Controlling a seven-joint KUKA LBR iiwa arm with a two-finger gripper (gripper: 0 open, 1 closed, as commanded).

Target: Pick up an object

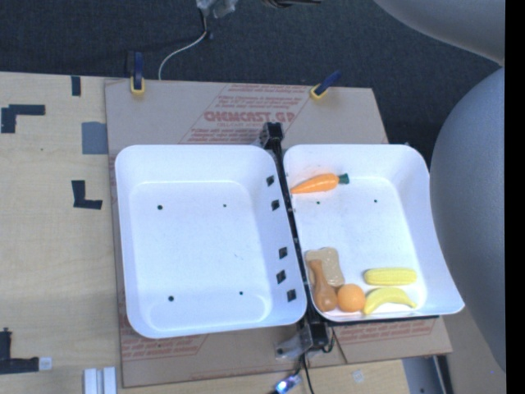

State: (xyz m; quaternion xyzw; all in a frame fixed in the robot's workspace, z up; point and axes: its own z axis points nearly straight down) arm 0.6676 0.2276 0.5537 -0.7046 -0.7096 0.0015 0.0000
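Nearest the camera, along the right bin's (414, 167) front edge, lie a banana (389, 300), corn cob (390, 277), orange (350, 299) and tan bread piece (323, 276); farther back, a carrot (316, 184); beyond, the grey arm (459, 23), its tool's state unclear

Carrot (315, 184) (alone) behind banana (389, 300)

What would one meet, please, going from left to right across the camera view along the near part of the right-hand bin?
Tan bread-like piece → orange ball → yellow banana. The corn cob above the banana overlaps it in this direction, so it is left out.
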